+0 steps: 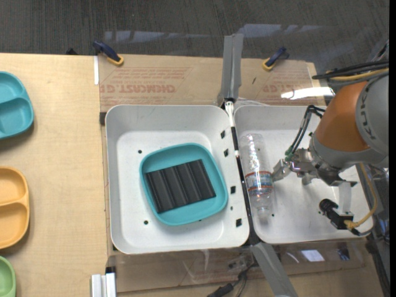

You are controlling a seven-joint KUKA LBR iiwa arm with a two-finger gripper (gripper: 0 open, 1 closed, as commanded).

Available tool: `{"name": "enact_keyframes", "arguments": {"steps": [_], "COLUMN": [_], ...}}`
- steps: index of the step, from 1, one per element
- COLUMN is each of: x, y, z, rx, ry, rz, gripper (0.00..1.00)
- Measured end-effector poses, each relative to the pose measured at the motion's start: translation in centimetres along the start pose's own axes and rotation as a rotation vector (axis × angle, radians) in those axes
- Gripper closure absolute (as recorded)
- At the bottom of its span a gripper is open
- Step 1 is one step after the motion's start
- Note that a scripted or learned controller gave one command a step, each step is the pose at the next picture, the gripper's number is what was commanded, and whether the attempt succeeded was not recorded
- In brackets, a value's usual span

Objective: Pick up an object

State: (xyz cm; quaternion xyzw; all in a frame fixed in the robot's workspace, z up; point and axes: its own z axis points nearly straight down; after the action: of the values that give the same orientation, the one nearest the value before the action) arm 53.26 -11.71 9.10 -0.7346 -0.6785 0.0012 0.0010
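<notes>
A clear plastic bottle point(257, 172) with a label band lies on its side along the left wall of the right bin point(291, 228), cap toward the near edge. My gripper point(286, 166) hangs low over the right bin, just right of the bottle's middle and pointing toward it, with a small gap between them. The grey arm with its orange band point(343, 125) reaches in from the right above it. In the left bin point(124, 166) sits a teal tray point(184, 183) holding a dark ridged insert.
Teal point(12, 113), orange point(11, 206) and green point(5, 277) divided plates lie on the wooden table at the far left. Cardboard point(161, 82) held by clamps lies behind the bins. A black cable end point(334, 215) hangs over the right bin's near right corner.
</notes>
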Motion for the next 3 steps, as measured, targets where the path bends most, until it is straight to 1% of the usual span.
{"name": "enact_keyframes", "arguments": {"steps": [1,2,3], "x": [-5.9,-9.4,-9.4], "y": [3.0,7.3,7.3], "z": [-6.8,-6.4,-6.4], "rx": [-0.001,-0.001,-0.001], "ry": [-0.001,-0.001,-0.001], "rz": [0.135,0.113,0.112], "gripper": [0.00,0.00,0.00]}}
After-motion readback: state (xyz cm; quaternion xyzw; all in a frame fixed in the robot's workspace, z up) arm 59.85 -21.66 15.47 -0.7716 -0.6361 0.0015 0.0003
